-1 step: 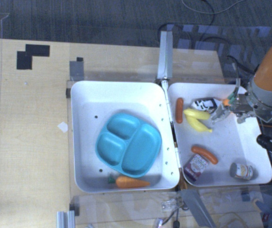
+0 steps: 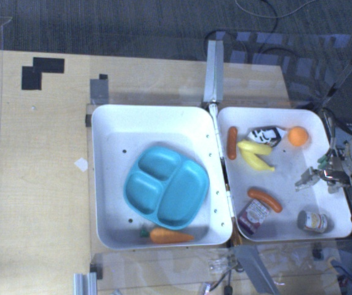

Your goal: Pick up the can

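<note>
Rightward, can (image 2: 314,221), sausages (image 2: 264,200), banana (image 2: 255,153)

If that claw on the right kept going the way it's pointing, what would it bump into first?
The gripper points left across the right bin. Probably the sausage just below that line, though height is unclear. The can lies below it, off that line.

The can (image 2: 253,216), dark maroon with a pale label, lies on its side in the right bin's (image 2: 285,233) front left corner.
</note>
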Available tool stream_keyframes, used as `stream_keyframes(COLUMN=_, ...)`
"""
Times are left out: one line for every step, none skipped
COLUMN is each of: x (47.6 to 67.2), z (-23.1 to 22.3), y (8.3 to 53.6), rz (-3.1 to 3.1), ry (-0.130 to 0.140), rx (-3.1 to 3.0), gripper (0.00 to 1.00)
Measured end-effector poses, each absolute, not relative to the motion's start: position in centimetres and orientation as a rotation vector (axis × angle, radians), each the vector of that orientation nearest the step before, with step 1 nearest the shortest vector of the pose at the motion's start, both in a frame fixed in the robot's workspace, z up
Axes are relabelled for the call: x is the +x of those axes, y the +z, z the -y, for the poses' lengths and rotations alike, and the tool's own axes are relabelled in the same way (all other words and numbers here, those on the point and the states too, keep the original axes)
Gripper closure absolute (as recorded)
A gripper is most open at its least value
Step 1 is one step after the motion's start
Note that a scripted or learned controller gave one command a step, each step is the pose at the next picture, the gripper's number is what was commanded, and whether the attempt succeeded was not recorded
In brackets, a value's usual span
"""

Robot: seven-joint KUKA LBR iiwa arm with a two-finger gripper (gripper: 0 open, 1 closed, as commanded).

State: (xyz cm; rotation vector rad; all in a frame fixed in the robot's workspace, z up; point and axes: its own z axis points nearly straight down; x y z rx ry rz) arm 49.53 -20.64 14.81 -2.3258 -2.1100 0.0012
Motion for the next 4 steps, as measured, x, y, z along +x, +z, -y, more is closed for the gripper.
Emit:
stream_keyframes(x=53.3, z=19.1, y=8.7, rz=1.985, ry=-0.008, rx=-2.442, gripper=0.0)
stream_keyframes(x=50.1, z=19.9, y=8.9, rz=1.985, ry=-0.02, rx=-2.446, gripper=0.0)
stream_keyframes(x=57.3, z=17.8, y=8.8, rz=2.059, ry=-0.014, rx=-2.386, gripper=0.0)
stream_keyframes(x=49.3, z=19.8, y=8.9, rz=1.867, ry=-0.019, rx=-2.536, gripper=0.0)
